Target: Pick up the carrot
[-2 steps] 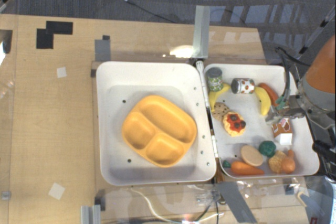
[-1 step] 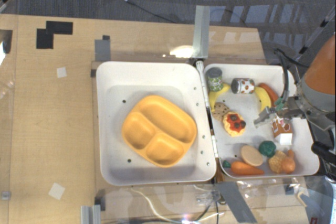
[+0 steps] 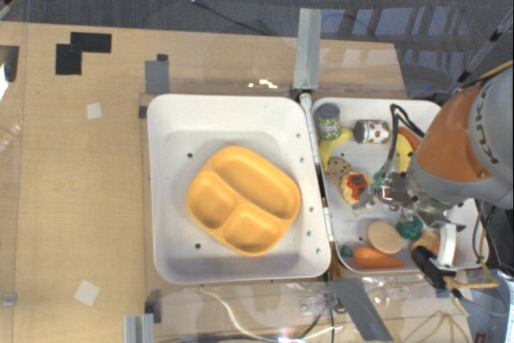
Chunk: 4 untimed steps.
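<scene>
A light wooden bench is seen at the far left, marked with black squares near its upper edge. On it the left bin is set, white and shallow, and a yellow divided plate is laid in its middle (three compartments can be counted, all turned slightly askew). A grey bracket is fixed above the seam between the two bins.

Just past the seam the right bin is found. Along its upper part a small green-labelled can is stood beside a second can that is laid on its side. Below these a brown speckled cookie and a red and yellow toy are placed near each other. Further down a round tan disc is seen, and the carrot is laid flat against the bin's lower wall, just beneath that disc, its orange length running left to right.

The arm is reached in from the right, its orange band over the bin's right half. The gripper is hung above the disc and a small green object, near the carrot but apart from it. Whether its claw is apart or together cannot be told, as it is hidden by the wrist.
</scene>
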{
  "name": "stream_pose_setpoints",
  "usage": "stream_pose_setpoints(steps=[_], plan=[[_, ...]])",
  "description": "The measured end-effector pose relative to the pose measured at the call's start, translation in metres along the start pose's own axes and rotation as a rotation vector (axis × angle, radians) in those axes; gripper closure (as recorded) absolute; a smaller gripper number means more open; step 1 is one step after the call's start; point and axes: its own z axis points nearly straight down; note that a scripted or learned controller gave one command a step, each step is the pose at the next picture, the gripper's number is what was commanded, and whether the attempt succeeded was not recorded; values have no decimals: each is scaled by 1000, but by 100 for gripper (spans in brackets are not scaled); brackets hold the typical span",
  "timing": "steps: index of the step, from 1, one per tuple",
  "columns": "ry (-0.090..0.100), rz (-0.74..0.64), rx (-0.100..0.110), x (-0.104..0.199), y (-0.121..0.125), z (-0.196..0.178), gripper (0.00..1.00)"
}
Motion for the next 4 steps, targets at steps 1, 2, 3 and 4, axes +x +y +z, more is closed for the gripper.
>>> stream_pose_setpoints(steps=[1, 2, 3, 4], plan=[[0, 97, -5, 9, 0, -41, 0], [-1, 380, -1, -4, 0, -29, 0], [-1, 502, 0, -8, 1, -11, 0], [0, 515, 1, 5, -1, -2, 0]])
